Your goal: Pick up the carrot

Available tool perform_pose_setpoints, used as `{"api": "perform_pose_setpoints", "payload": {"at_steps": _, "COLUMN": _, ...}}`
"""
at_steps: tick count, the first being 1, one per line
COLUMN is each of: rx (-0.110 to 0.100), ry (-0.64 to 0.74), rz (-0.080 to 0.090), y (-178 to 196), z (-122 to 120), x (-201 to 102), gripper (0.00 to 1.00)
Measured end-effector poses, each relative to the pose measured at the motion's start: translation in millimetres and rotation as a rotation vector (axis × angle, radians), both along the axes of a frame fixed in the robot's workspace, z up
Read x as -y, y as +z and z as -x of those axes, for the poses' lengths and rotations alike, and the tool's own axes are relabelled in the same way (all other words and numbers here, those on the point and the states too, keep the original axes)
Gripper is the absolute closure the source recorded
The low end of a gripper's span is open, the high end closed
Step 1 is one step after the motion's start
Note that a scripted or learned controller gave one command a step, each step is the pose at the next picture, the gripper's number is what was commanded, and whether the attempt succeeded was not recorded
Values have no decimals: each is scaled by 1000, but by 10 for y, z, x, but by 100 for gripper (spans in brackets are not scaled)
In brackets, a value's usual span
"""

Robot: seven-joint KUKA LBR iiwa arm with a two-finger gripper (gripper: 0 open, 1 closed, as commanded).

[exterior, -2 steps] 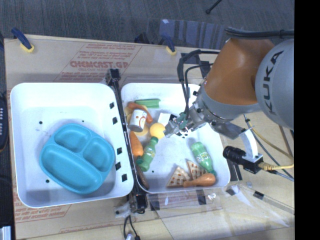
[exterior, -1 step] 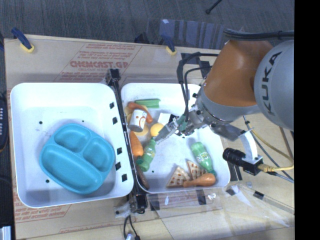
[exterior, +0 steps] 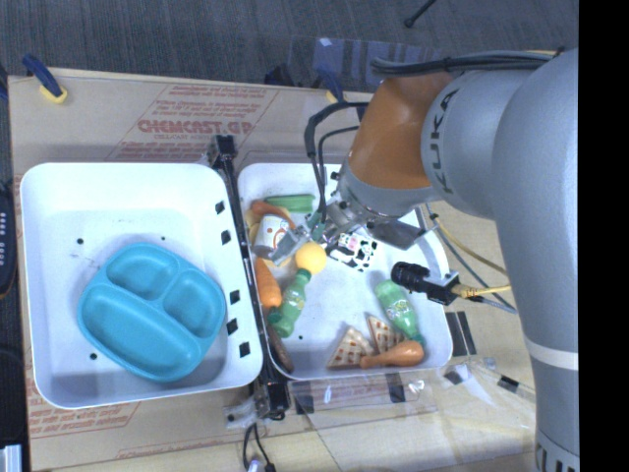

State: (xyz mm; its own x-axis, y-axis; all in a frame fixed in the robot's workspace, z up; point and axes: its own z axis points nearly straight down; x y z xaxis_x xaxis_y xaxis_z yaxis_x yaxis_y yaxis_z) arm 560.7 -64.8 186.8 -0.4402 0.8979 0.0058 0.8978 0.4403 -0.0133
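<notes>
- My fingers [exterior: 316, 236] reach down into the right-hand shallow white bin [exterior: 444, 334], near the middle of its upper half; whether they are spread or pressed together, I cannot tell.
- The long orange carrot [exterior: 267, 283] lies along that bin's left wall, below and left of my fingers, apart from them.
- A small round yellow fruit [exterior: 311, 258] sits just under my fingers.
- A green plastic bottle [exterior: 289, 305] lies just right of the carrot.
- The blue divided plastic plate [exterior: 150, 310] rests in the left-hand white bin [exterior: 44, 205].
</notes>
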Motion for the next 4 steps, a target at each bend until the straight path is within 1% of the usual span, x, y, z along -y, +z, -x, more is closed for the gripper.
{"api": "perform_pose_setpoints", "payload": {"at_steps": 1, "rx": 16, "ry": -64, "rz": 1, "y": -779, "z": 34, "x": 318, "gripper": 0}}
{"api": "perform_pose_setpoints", "payload": {"at_steps": 2, "rx": 9, "ry": -129, "rz": 4, "y": -836, "z": 248, "x": 341, "gripper": 0}}
{"api": "perform_pose_setpoints", "payload": {"at_steps": 3, "rx": 8, "ry": -371, "rz": 5, "y": -951, "z": -76, "x": 448, "gripper": 0}}
{"api": "perform_pose_setpoints", "payload": {"at_steps": 4, "rx": 4, "ry": -362, "rz": 3, "y": -853, "z": -78, "x": 436, "gripper": 100}}
